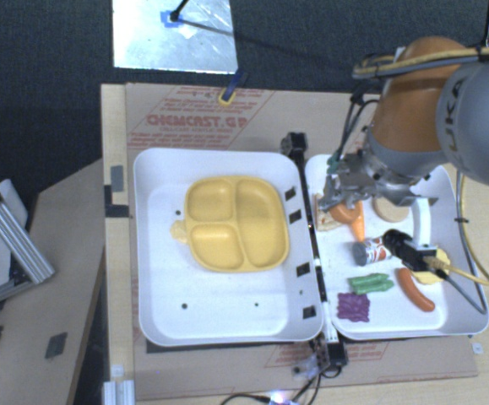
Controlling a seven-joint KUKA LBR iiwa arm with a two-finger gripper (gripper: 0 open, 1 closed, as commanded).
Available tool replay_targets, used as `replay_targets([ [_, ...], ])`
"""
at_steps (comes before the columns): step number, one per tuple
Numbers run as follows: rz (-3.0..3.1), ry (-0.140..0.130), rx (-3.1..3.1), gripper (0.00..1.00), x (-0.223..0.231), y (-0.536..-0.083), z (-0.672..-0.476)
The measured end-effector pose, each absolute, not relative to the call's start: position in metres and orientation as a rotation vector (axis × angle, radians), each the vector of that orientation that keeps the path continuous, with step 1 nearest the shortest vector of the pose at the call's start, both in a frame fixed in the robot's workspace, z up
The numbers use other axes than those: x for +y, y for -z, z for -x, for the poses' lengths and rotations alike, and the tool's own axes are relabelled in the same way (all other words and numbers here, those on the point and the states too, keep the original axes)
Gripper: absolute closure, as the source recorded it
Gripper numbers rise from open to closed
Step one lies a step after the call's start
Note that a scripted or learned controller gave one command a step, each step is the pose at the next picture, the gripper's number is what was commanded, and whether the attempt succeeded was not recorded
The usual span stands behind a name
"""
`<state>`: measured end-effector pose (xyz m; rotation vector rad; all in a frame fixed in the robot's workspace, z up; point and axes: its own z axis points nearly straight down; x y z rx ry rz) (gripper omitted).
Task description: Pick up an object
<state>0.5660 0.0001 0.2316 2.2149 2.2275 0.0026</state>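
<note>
Your pincer (339,194) sits low over the right bin (464,310), at its upper-left corner, right on the orange carrot-like piece (355,218), prob. lined up for a grab. Can't tell if it's released or clenched; the wrist hides it. Other picks lie loose nearby: green piece (371,283), purple piece (353,307), sausage (416,289). Yellow plate (231,224) fills left bin (155,260), out of reach path.

The single camera sits fixed above the bench (185,108), looking down at a slant from a moderate distance, near enough to take in both white bins. The arm (447,99) enters from the right, its gripper (339,194) low over the right bin (464,306); the left bin (155,310) lies to the gripper's left in the picture.
</note>
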Motion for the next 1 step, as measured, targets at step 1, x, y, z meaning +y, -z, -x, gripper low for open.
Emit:
replay_targets([
  [1,-2.221,0.001,2.222,1.00,-0.0086,-0.2148,-0.5675],
])
